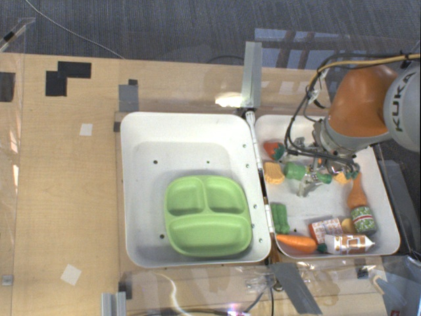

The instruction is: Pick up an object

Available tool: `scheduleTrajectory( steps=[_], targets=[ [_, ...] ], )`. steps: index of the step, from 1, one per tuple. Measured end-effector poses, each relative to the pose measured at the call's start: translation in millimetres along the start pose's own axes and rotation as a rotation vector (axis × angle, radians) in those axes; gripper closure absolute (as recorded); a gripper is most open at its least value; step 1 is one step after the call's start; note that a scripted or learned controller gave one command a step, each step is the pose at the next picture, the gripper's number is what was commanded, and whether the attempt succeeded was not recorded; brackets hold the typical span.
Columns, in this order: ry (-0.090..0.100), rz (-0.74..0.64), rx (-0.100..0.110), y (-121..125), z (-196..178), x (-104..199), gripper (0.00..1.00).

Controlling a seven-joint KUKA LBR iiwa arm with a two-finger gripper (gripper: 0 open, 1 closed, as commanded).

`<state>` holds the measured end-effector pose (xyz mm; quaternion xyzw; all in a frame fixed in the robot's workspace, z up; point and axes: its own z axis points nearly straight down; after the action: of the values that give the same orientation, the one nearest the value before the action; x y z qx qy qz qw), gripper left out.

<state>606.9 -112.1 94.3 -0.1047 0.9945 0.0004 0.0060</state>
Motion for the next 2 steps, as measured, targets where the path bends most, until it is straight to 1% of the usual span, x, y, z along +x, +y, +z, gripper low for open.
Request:
scheduleTrajectory(
  steps=[1, 2],
  targets=[
    [-0.005, -0.143, 0.004, 0.5, 3.5, 35.1, 0.0],
    [-0.008, -0.39, 0.008, 35.4, 1.9, 63.0, 0.0]
  ],
)
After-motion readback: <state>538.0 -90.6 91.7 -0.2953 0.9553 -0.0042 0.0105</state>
